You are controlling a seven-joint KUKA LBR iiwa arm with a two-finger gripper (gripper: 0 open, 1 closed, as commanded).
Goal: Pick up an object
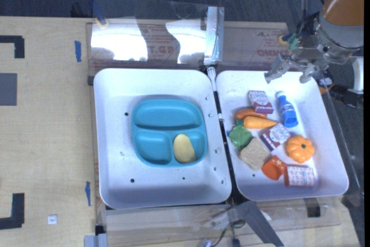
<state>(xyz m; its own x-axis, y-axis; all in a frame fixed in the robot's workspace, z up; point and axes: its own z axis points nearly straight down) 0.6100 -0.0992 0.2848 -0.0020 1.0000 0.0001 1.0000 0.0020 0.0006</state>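
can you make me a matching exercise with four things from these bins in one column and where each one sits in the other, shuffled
Things:
1. pale yellow oval toy
2. blue plastic bottle
3. small orange pumpkin
4. two-finger gripper

Places:
A. right side of the right white bin, below the bottle
B. above the far edge of the right bin
C. lower right compartment of the teal divided tray in the left white bin
D. upper part of the right bin, beside the small boxes

Pairs: 1-C, 2-D, 3-A, 4-B
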